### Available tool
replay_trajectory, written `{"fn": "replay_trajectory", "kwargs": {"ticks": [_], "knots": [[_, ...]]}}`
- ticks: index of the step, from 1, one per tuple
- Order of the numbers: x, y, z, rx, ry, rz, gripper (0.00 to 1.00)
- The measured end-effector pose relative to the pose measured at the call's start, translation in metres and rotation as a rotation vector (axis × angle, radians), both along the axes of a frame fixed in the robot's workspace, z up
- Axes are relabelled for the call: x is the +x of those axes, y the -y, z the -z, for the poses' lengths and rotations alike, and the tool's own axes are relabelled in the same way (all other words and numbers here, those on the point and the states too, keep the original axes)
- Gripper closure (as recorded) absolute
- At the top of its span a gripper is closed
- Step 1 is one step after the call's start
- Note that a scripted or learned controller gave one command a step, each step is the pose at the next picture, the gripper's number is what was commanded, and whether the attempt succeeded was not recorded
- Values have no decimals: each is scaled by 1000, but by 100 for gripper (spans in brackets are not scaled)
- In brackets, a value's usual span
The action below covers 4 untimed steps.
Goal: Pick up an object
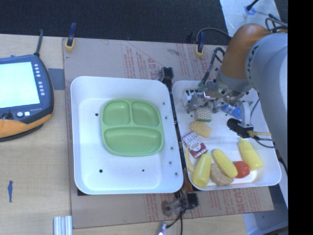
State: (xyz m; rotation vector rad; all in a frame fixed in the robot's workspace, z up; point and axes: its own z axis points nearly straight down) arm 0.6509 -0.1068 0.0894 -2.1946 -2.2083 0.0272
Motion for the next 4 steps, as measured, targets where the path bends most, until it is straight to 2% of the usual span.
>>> {"fn": "replay_trajectory", "kwargs": {"ticks": [1, 2, 3, 4], "knots": [[0, 10, 1, 1, 2, 1, 0], [-26, 3, -2, -8, 28, 3, 0], [1, 20, -1, 2, 3, -1, 0], [-42, 8, -2, -8, 28, 3, 0]]}}
